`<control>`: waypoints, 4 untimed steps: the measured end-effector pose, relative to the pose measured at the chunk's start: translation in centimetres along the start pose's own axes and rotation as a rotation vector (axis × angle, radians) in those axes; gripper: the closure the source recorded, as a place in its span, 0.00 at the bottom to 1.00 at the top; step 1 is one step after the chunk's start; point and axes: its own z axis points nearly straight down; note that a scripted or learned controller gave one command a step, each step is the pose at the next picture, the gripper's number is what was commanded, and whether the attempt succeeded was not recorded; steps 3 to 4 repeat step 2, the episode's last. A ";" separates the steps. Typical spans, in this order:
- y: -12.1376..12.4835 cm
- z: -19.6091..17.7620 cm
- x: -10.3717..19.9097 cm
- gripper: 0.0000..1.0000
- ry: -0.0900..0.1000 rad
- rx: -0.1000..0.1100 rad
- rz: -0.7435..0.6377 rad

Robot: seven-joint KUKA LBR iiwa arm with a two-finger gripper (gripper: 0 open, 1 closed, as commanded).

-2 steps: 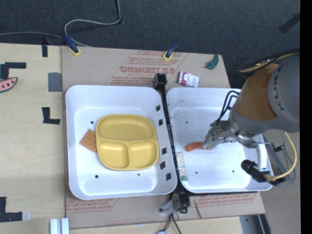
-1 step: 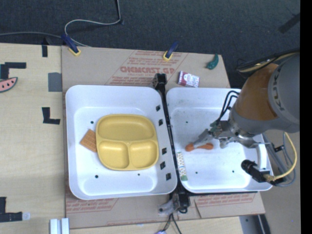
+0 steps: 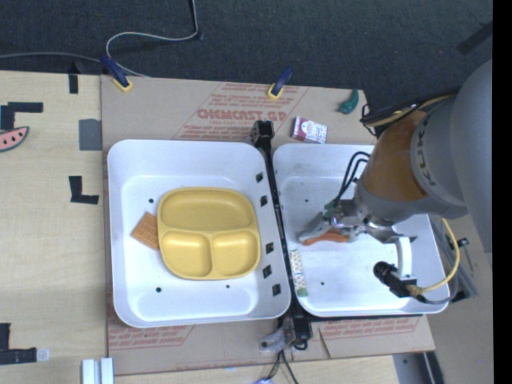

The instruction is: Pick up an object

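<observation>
The grey arm (image 3: 448,158) with its orange band (image 3: 396,162) reached in from the right and hung low over the right bin (image 3: 320,290). Its gripper (image 3: 340,218) sat near the middle of that bin, toward the left half. At the tip of the gripper lay an orange object (image 3: 326,236), long and thin, stretched across the white floor of the bin with one end pointing left toward the divider between the bins. A pale, silvery piece (image 3: 308,232) ran out from the same spot to the left; whether it belonged to the orange object or to the gripper could not be told. The orange object lay right at the fingers, touching or nearly so, but the view was too small and cluttered to show whether it sat between them, and whether the fingers were apart or together could not be told.

The left bin (image 3: 128,294) held a yellow divided plate (image 3: 210,232), with three compartments, lying flat near the bin's middle. A brown flat piece (image 3: 146,230) poked out from under the plate's left edge.

Both bins rested on a cardboard sheet (image 3: 232,110) on the bench (image 3: 48,254). A small red and white packet (image 3: 308,130) lay on the cardboard just behind the right bin, and a green clip (image 3: 349,101) sat at the cardboard's far right corner.
</observation>
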 end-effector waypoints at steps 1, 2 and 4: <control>0.0 -0.9 0.1 1.00 0.001 0.001 0.000; -2.7 -12.3 4.6 1.00 0.001 0.003 -0.002; -2.7 -12.3 4.6 1.00 0.001 0.003 -0.002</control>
